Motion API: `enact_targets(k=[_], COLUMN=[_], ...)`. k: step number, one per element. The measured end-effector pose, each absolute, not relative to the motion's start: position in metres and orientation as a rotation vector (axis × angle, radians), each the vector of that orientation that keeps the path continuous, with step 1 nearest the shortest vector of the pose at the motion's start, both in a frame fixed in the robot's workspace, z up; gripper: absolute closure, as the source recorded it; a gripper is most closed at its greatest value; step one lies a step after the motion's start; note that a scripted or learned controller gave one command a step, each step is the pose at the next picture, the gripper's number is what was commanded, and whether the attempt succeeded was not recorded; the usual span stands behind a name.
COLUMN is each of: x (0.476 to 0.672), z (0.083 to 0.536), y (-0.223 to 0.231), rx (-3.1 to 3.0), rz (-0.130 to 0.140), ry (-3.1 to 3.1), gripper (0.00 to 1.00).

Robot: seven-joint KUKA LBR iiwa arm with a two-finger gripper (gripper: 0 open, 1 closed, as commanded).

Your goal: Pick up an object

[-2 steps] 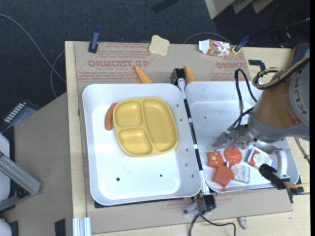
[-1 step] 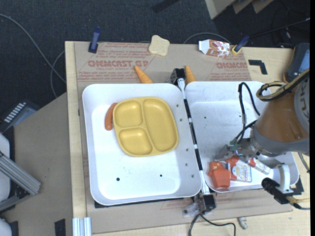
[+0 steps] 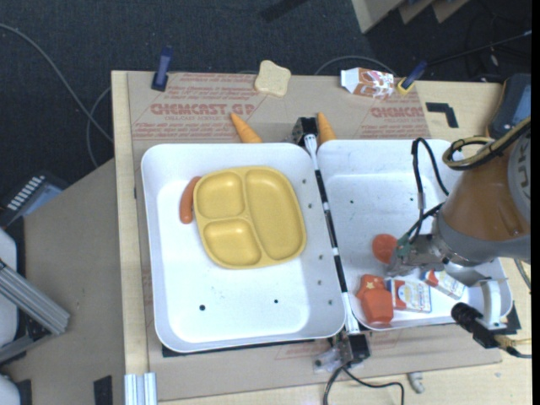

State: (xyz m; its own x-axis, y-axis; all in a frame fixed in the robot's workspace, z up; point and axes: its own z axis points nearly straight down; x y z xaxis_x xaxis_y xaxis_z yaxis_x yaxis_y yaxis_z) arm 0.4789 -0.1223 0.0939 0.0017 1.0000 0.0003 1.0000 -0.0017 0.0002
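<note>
Grey metal makes up the tool (image 3: pixel 403 254), which hangs low in the right bin (image 3: pixel 371 163) at the end of the fat arm (image 3: pixel 481 209) with its orange band. I cannot tell how the tool is set, because it is small and partly hidden.

Just beside the tool, to its left, sits a small round orange-red ball (image 3: pixel 384 245) that looks smooth. It seems to touch the tool's tip, but I cannot be sure. Below the tool lie an orange-red lumpy thing (image 3: pixel 375 300) and a flat white carton with red print (image 3: pixel 412 295), side by side at the bin's front edge.

The left bin (image 3: pixel 169 302) is white and shallow with rounded corners. In it rests a yellow plastic plate (image 3: pixel 249 216) with three dips and soft round corners. A long red sausage shape (image 3: pixel 186 201) lies against the plate's left side.

Behind the bins, on the brown cardboard of the desk (image 3: pixel 126 226), lie two pointy orange carrots (image 3: pixel 245 130), a tan slice of bread (image 3: pixel 272 78), and a small white and brown carton (image 3: pixel 368 81).
</note>
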Motion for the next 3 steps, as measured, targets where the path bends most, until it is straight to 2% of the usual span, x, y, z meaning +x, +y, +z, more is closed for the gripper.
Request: enact_targets(k=[1,2,3], x=[0.479,0.524,0.524], z=[0.094,0.084,0.094], y=[-0.122,-0.102,-0.102], rx=[-2.223,-2.221,-2.222], rz=[0.000,-0.001,-0.001], ry=[-2.220,-2.223,-2.224], gripper=[0.00,0.00,1.00])
